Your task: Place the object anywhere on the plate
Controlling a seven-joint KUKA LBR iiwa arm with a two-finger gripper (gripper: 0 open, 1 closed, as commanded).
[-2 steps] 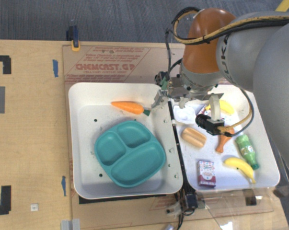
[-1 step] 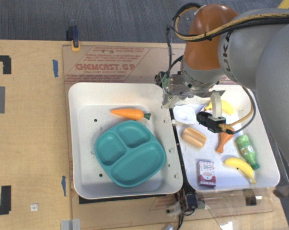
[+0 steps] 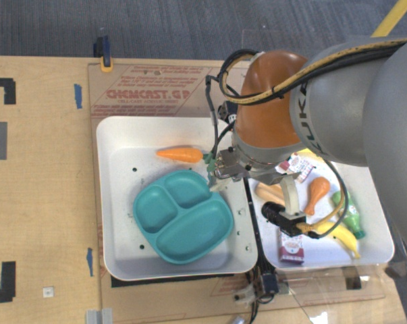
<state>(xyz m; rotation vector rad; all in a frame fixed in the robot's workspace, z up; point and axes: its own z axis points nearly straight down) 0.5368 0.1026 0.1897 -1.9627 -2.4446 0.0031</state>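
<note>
- Grey arm (image 3: 351, 79) looms over both bins.
- End effector (image 3: 220, 171) sits at the teal plate's (image 3: 183, 214) upper right edge; its grip I cannot tell.
- Toy carrot (image 3: 179, 155) lies in the left bin (image 3: 115, 181), just above the plate.

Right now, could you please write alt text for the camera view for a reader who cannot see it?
A grey and orange robot arm hangs over two white bins; the left bin holds a teal divided plate with a toy carrot lying beside it, off the plate. The right bin holds assorted toy foods.
</note>
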